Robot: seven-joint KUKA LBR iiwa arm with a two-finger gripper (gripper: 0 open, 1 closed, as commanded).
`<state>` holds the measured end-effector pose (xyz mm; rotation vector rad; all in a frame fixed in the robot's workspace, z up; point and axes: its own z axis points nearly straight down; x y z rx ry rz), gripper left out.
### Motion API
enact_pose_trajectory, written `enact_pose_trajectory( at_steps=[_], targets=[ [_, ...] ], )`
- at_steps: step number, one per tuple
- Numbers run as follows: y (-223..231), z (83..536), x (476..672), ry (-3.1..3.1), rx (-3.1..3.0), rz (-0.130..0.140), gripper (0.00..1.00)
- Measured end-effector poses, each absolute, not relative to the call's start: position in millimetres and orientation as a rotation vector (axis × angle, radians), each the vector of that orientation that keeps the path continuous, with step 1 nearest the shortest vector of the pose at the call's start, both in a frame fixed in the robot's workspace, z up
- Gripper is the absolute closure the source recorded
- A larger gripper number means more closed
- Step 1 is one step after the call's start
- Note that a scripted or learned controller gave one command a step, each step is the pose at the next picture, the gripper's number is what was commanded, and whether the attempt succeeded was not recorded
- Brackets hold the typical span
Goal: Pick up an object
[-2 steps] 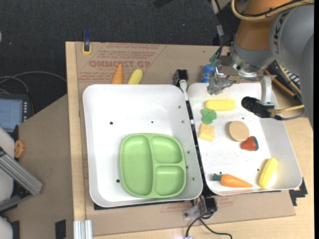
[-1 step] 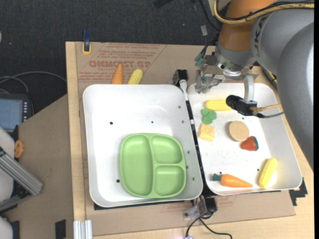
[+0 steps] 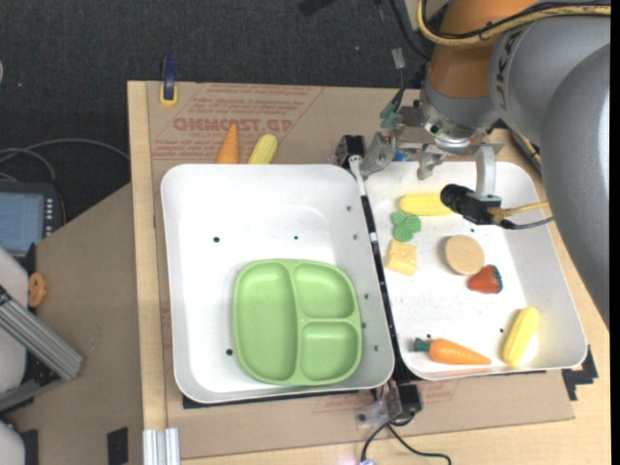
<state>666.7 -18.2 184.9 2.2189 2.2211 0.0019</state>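
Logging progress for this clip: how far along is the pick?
Nothing looks picked up yet. The corn cob, broccoli, cheese, cracker, strawberry, carrot and banana all lie in the right bin. The hand sits over that bin's far end, nothing visibly between its fingers. The grasp and lift remain.

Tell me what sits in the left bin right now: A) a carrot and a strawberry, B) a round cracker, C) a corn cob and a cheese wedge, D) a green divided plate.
D: the green divided plate lies in the left bin, while the toy foods lie in the right bin.
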Motion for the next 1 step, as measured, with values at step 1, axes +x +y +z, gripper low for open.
enact_pose_trajectory(
  at_steps=[1],
  targets=[
    [-72.4,185.0,666.5,2.212,2.223,0.000,0.00]
  ],
)
